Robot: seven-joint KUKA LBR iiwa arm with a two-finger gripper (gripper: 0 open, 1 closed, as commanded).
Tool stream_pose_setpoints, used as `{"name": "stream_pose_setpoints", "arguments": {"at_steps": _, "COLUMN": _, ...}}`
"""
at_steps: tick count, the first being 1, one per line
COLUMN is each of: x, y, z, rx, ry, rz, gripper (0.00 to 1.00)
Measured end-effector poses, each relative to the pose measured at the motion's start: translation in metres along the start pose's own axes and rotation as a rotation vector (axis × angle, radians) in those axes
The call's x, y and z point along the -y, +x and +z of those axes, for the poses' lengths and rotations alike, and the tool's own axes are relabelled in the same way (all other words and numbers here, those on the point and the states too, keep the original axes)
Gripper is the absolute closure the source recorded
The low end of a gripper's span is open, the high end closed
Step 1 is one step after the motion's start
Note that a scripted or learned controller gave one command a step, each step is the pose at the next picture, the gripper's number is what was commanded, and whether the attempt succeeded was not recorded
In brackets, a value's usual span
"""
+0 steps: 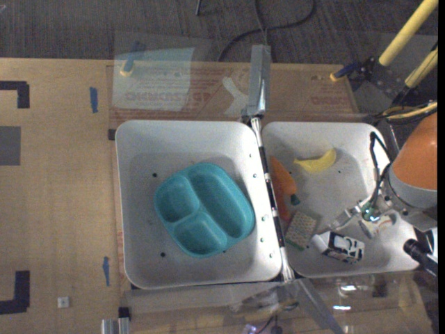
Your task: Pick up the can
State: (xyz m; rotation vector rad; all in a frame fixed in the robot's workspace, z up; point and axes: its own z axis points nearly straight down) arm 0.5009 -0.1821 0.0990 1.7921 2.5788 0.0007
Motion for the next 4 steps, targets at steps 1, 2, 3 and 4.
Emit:
{"name": "stream_pose_setpoints", "arguments": {"at_steps": 1, "x": -0.059, "y": -0.044, "z": -0.022, "rx": 0.001, "ry": 0.000, "rz": 0.153, "gripper": 0.00}}
{"name": "stream_pose_setpoints", "arguments": {"at_steps": 2, "x": -0.012, "y": -0.042, "z": 0.008, "rx": -0.002, "ry": -0.003, "rz": 0.155, "gripper": 0.00}}
{"name": "stream_pose_setpoints", "arguments": {"at_steps": 3, "x": -0.012, "y": -0.044, "z": -0.002, "rx": -0.001, "ry": -0.006, "rz": 0.158, "gripper": 1.00}}
{"name": "stream_pose_setpoints", "arguments": {"at_steps": 4, "x": -0.041, "y": 0.000, "z": -0.133, "rx": 0.000, "ry": 0.001, "rz": 0.101, "gripper": 1.00}}
